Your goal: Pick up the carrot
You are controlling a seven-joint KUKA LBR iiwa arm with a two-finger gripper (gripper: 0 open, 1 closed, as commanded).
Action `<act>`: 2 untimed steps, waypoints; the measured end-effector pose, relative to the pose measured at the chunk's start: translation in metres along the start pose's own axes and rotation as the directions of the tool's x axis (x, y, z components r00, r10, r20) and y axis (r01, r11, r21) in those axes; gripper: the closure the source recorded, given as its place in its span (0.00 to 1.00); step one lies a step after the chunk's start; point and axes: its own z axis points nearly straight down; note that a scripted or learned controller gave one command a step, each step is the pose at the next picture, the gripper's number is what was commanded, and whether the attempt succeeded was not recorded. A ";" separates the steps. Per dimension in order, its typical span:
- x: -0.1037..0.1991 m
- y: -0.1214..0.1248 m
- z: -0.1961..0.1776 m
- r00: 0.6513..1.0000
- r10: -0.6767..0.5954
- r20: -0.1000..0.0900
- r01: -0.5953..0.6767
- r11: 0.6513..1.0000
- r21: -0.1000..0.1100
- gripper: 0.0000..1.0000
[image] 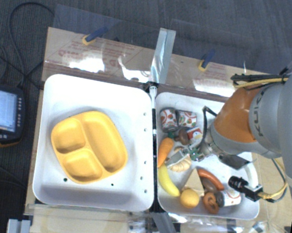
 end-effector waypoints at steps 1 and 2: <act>-0.001 0.000 -0.009 1.000 -0.001 0.003 0.001 1.000 0.001 1.00; 0.057 0.009 -0.184 0.987 0.163 -0.002 -0.163 0.987 0.006 1.00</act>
